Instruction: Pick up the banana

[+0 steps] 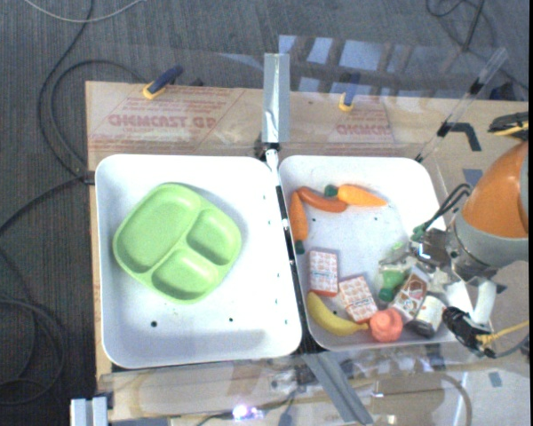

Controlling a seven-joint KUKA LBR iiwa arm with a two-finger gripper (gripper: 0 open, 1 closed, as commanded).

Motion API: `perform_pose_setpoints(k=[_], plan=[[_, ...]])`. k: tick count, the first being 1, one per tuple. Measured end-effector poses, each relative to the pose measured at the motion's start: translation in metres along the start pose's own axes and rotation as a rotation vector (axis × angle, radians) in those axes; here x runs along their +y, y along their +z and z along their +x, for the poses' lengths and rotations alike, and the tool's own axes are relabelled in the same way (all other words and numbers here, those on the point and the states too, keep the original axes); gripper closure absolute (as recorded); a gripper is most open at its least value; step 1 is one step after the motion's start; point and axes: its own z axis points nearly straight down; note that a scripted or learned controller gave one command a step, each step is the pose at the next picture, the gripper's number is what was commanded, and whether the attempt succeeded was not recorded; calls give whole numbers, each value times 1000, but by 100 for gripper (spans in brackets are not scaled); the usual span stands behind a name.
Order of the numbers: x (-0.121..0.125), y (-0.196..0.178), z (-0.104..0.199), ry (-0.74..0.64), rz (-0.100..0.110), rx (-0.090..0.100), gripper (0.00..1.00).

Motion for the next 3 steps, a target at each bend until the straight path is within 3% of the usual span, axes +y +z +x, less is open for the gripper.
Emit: perform_pose_setpoints(k=[1, 2, 3], plan=[[-36, -113, 89, -254, 12, -4, 0], [-63, -58, 152, -347, 15, -5, 0], [-63, -66, 153, -349, 18, -3, 100]])
